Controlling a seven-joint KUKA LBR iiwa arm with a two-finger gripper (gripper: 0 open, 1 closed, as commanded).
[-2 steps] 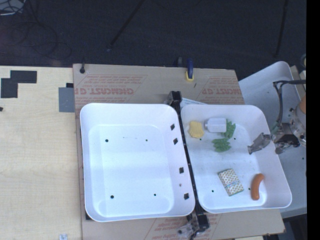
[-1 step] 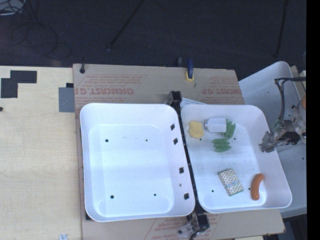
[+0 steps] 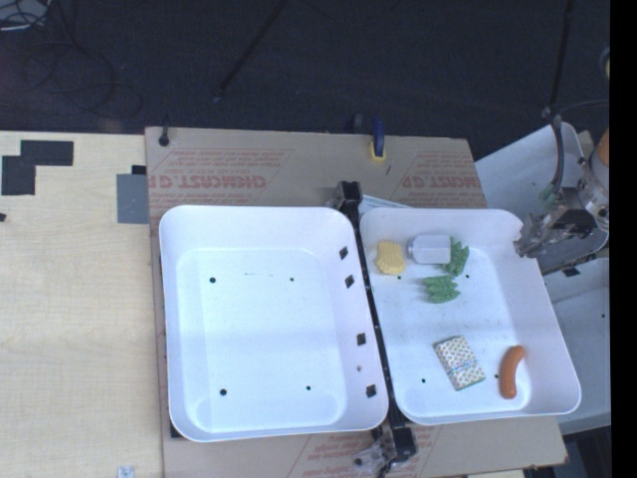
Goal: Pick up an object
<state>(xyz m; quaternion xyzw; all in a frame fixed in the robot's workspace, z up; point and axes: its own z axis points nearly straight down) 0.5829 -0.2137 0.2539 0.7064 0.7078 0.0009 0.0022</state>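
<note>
The right bin [image 3: 542, 297] holds a yellow lump [image 3: 391, 258], a pale grey block [image 3: 431, 249], two green leafy pieces [image 3: 457, 257] [image 3: 439, 288], a small patterned packet [image 3: 459, 361] and an orange sausage [image 3: 511, 371]. My gripper [image 3: 532, 239] hangs at that bin's upper right rim, off to the right of the grey block and green pieces. It touches none of the objects. Its fingertips are too dark and small to read.
The left bin [image 3: 179, 317] sits beside the right one, joined by a black hinge strip [image 3: 358, 297]. Both rest on a cardboard sheet [image 3: 259, 172] on the bench. A blue and yellow clamp [image 3: 378, 143] stands at the cardboard's far edge.
</note>
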